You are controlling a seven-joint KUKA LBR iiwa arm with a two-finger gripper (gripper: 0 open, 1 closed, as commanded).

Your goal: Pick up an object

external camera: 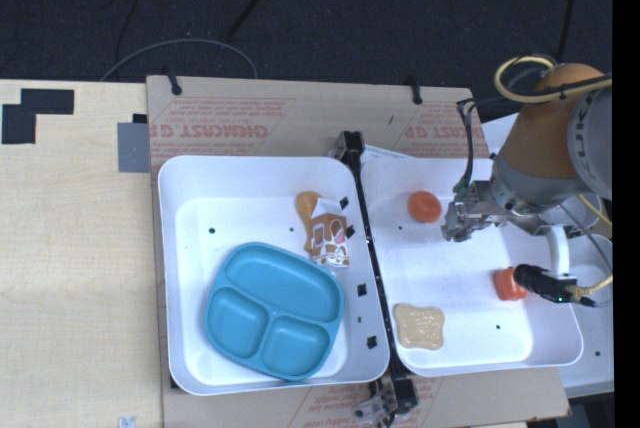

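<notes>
Nearest the lens, a flat pale beige piece (418,326), soft-edged like a slice of toast, lies at the front of the right bin (470,361). Behind it an orange ball (424,206), smooth and round, sits near the bin's back; a small red block (509,284) lies by the right wall. Gripper (458,224) hangs just beside the ball, on its right, over bare bin floor; nothing seen between its fingers, and whether they are apart or together I cannot tell. Judged: approach step, no grasp yet. Next move likely calls for shifting left over the ball, then descending. Left bin (180,216) holds a blue sectioned plastic tray (272,309) and a small printed packet (328,240).
</notes>
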